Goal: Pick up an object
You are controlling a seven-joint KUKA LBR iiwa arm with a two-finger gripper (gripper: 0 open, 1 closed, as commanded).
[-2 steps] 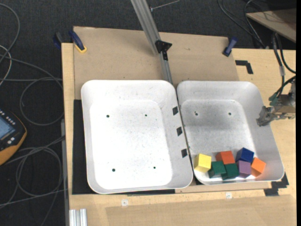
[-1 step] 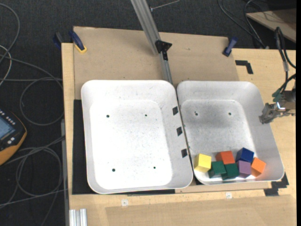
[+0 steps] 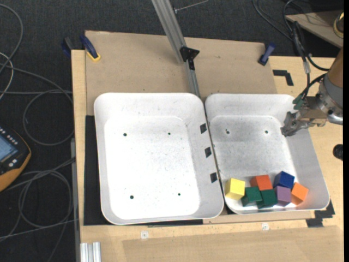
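Several small blocks lie bunched along the near edge of the right bin (image 3: 240,105): a yellow block (image 3: 236,188), two green blocks (image 3: 260,197), an orange-red block (image 3: 263,181), a blue block (image 3: 285,178), a purple block (image 3: 283,194) and an orange block (image 3: 299,191). My gripper (image 3: 289,126) hangs over the right bin's far right side, well behind the blocks and apart from them. Nothing shows between its fingers.
The left bin (image 3: 150,105) lies beside the right one on the wooden bench. A slanted metal pole (image 3: 174,31) rises from between the bins at the back. Blue clamps (image 3: 90,47) sit at the board's far corners. Cables trail on the floor to the left.
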